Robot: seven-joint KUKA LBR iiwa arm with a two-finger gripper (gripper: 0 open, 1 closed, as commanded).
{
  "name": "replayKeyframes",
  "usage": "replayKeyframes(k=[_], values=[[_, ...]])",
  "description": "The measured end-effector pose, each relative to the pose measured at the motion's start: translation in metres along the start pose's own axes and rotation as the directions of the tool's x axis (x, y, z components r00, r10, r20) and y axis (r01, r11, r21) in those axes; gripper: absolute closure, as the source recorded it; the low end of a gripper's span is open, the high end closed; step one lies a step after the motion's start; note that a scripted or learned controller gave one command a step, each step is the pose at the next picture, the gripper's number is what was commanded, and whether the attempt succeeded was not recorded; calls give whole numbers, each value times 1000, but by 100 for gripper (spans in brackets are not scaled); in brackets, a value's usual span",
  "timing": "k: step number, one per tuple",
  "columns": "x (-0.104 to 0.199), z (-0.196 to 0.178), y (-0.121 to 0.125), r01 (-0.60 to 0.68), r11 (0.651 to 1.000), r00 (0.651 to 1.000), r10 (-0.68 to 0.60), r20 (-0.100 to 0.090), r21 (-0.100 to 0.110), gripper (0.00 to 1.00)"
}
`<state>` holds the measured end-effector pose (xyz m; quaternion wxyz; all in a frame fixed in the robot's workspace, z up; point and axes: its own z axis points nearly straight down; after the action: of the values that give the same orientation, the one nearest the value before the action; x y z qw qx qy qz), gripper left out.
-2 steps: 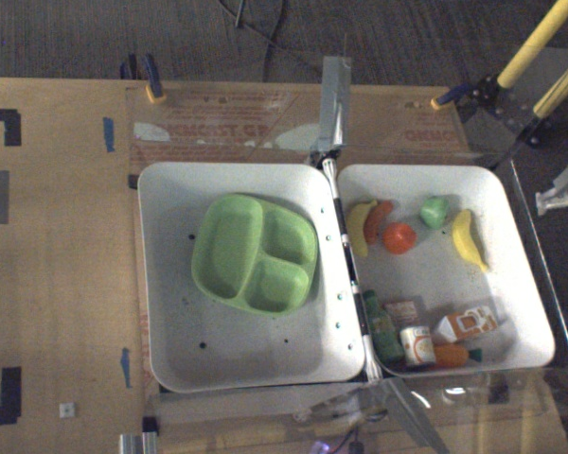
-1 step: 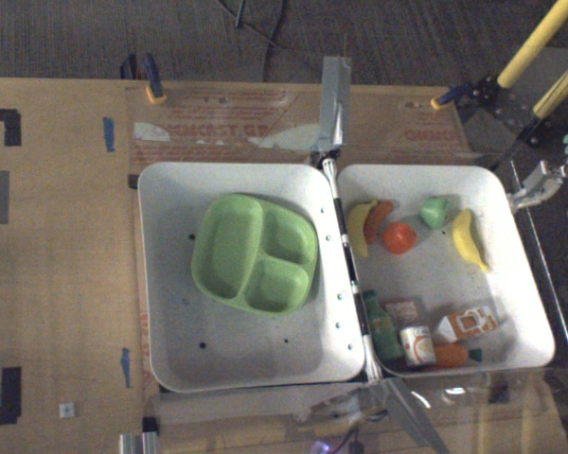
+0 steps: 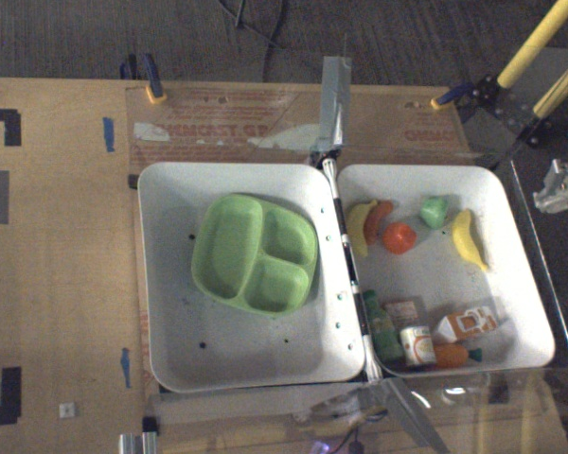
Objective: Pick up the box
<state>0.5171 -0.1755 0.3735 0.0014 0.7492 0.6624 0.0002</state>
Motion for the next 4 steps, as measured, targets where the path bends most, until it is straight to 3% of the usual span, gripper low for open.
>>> replayKeyframes(k=[1, 2, 3, 4], values=[[0, 0, 0, 0, 1000, 1000, 0, 0, 0, 0], [0, -11, 1, 0, 1000, 1000, 0, 2, -4, 100], [0, -11, 1, 0, 1000, 1000, 0, 2, -3, 0], [-1, -21, 2, 1, 1000, 1000, -1, 4, -8, 100]])
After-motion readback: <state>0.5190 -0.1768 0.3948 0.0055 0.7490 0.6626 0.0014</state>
